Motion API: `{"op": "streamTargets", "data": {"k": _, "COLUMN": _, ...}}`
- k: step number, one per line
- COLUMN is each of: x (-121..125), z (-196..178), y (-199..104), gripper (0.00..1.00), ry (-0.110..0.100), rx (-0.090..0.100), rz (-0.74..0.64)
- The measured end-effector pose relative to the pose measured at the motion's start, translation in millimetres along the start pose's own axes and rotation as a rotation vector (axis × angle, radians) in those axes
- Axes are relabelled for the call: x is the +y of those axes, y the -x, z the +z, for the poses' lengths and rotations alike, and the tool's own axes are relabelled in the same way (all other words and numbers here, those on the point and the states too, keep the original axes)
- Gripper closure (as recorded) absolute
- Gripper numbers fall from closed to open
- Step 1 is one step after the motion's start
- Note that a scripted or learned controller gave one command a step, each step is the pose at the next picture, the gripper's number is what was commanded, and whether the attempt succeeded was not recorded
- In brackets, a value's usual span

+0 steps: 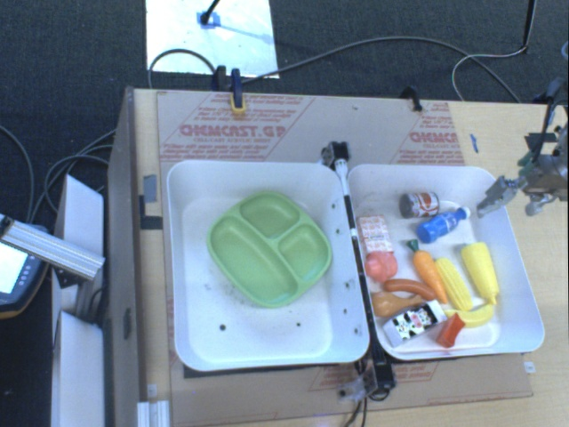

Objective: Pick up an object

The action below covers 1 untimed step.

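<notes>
The claw (pixel 514 194) is being held at the right bin's (pixel 524 278) upper right rim, above the table (pixel 293 123); whether it is released or clenched cannot be told. Nothing is seen between its fingers. Toy food is lying in the right bin: a blue bottle (pixel 441 225), a carrot (pixel 428 271), corn (pixel 480 269). A green tray (pixel 268 249) is resting in the left bin (pixel 191 327).

Arm (pixel 553 154) is cut off by the frame edge right of the right bin (pixel 520 265); I get only the wrist end. Gripper (pixel 492 199) at that bin's far right rim is blurry, can't read its state. Can (pixel 420 205) and carton (pixel 374 234) labels inside the bin are too small to read. Banana (pixel 477 314) lies partly under the corn (pixel 453 283).
</notes>
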<state>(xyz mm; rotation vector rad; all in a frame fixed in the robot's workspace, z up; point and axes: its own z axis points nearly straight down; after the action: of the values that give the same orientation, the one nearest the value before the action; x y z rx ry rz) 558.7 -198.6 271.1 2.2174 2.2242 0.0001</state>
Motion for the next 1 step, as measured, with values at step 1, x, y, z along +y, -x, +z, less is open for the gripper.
{"op": "streamTargets", "data": {"k": 1, "x": -3.6, "z": 117.1, "y": 7.7, "gripper": 0.0, "ry": -0.002, "rx": 0.001, "rz": 0.001}}
